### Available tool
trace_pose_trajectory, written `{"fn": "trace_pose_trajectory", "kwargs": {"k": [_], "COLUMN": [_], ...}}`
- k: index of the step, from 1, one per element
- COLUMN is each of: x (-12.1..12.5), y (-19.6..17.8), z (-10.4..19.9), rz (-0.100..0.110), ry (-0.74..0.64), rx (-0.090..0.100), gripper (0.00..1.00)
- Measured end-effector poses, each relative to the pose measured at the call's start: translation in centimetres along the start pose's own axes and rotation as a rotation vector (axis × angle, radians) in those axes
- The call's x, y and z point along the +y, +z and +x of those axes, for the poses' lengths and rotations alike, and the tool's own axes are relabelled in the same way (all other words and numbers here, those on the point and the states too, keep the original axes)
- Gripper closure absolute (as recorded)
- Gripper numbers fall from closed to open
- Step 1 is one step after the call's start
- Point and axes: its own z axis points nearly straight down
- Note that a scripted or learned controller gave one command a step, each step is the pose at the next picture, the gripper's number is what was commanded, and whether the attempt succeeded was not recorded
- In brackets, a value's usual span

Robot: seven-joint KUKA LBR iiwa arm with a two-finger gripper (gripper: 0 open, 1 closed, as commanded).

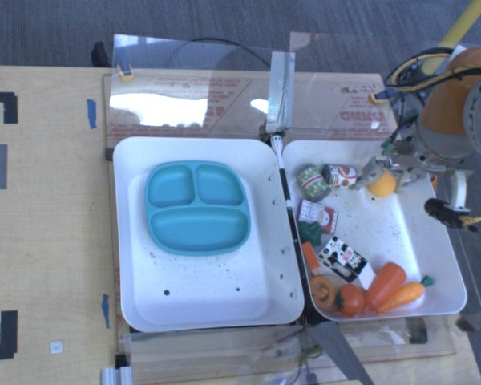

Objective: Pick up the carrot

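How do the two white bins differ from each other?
The left bin holds a blue divided plate; the right bin holds a heap of toy food, the carrot among it. The left bin's load sits near its middle; the right bin's is crowded along its left and near sides. The gripper hangs over the right bin, not the left. Both are shallow and white.

One camera hangs above the bench [40,215], looking down at a slant, so the bins' far edges and the clear panels [224,87] behind them sit toward the top with grey floor beyond. It stands far enough back to take in both bins whole, the left bin [136,295] near the middle and the right bin [441,271] close to the right edge. The arm [453,111] enters from the right, over the right bin's far right corner.
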Motion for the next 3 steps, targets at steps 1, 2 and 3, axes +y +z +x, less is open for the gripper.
{"fn": "trace_pose_trajectory", "kwargs": {"k": [1, 2, 3], "x": [-0.4, -0.7, -1.5], "y": [0.0, 0.0, 0.2], "z": [-0.1, -0.3, 1.3], "rz": [-0.003, 0.000, -0.001], "ry": [-0.040, -0.136, -0.082], "rx": [-0.003, -0.006, -0.016], "gripper": [0.00, 0.00, 0.00]}}
